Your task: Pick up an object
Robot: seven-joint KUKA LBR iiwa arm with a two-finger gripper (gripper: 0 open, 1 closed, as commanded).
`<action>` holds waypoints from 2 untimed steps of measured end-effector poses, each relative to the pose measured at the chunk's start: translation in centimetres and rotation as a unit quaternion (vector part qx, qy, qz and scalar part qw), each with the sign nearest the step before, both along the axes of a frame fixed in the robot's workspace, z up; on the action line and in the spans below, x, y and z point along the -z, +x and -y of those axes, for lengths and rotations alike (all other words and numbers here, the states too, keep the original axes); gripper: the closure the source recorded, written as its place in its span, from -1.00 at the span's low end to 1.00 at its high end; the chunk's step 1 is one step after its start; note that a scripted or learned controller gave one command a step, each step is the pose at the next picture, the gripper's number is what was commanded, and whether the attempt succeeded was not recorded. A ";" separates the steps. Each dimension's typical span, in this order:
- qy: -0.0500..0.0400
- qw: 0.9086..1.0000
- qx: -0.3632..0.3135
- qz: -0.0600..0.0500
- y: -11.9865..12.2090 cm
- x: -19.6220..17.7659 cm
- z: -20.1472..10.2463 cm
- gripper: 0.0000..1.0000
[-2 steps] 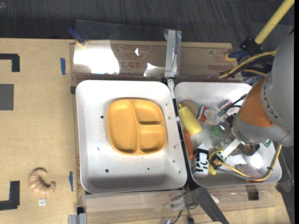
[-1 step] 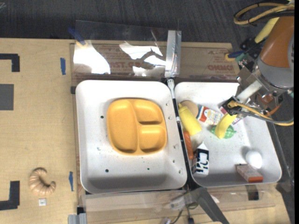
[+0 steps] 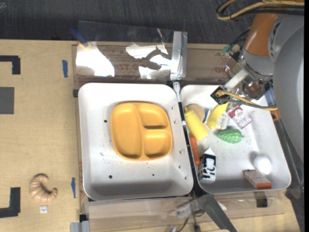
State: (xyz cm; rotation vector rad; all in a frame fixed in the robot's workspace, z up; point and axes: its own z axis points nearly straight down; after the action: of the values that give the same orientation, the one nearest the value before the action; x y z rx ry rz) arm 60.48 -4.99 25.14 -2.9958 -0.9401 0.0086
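Observation:
The right bin (image 3: 231, 168) holds several objects. A yellow bottle (image 3: 196, 125) lies along its left wall, with a yellow banana-shaped piece (image 3: 216, 115) beside it. Near them are a red and white packet (image 3: 240, 117) and a green knobbly object (image 3: 230, 137). Lower down lie a white ball (image 3: 263, 165), a brown block (image 3: 257, 179) and a black and white item (image 3: 208, 166). My gripper (image 3: 244, 88) hangs over the bin's far right corner, just above and right of the packet, and nothing shows held in it.
The left bin (image 3: 91, 134) carries a yellow divided plate (image 3: 141, 129). An orange piece (image 3: 193, 146) sits against the wall between the bins. A tan curled object (image 3: 43, 187) lies on the bench at far left. Cables (image 3: 241, 4) loop above the arm.

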 end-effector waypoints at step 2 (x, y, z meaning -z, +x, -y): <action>0.000 0.992 0.123 0.002 -3.6 -3.4 -0.3 1.00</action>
State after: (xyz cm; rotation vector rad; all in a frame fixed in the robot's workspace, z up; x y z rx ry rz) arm 56.90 -4.66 28.52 -3.0898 -0.5637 0.0009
